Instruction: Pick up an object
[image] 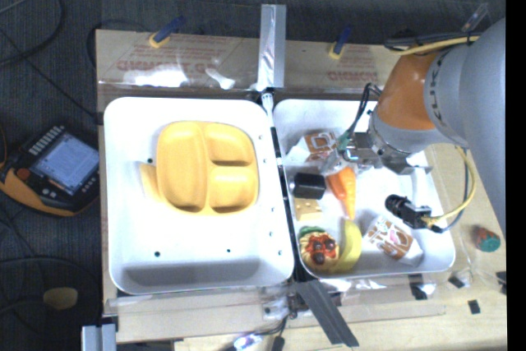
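1. At the far left of the frame, off the bench (123, 53), I see one handheld controller (57, 168) with a lit screen lying on the dark floor (not my concern for this job).
2. Left of centre sits the left bin (131, 259), holding one yellow divided tray (205, 164) and nothing else I can make out.
3. Right of centre is the right bin (440, 255), so two bins in all. In it I count one orange carrot (345, 187), one banana (352, 247), one small black box (309, 183), two printed snack packets, one at the upper left (319, 144) and one at the lower right (391, 236), and one round toy with berries (319, 247) at the lower left.
4. The pincer (355, 154) is low in that bin, just above the carrot's thick end; whether it is released or clenched I cannot tell from here.
5. I judge the step to be the reach and descent onto the carrot. Next it needs a settle astride the carrot, a squeeze, then a straight lift clear of the neighbouring box.
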Controlling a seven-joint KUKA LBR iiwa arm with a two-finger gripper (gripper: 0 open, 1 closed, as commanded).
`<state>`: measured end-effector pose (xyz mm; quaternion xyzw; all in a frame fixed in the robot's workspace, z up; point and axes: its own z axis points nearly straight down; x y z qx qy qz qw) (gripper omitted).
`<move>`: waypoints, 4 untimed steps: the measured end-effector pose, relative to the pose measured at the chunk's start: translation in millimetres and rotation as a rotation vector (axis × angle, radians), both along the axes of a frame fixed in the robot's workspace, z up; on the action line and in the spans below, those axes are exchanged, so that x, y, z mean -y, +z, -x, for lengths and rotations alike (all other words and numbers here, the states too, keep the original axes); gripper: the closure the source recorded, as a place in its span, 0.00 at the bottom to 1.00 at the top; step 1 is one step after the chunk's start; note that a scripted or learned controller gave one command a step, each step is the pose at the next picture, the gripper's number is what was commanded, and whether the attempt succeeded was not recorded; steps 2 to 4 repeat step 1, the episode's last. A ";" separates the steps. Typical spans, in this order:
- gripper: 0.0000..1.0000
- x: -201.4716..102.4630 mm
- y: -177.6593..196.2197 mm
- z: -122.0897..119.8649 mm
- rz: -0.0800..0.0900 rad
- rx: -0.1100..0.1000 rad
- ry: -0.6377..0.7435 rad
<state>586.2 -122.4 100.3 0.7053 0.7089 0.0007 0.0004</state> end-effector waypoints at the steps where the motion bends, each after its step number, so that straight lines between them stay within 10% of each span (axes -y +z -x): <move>1: 1.00 -54.6 82.6 -29.2 0.002 -0.005 -0.129; 4: 1.00 -54.6 82.6 -29.2 0.002 -0.005 -0.129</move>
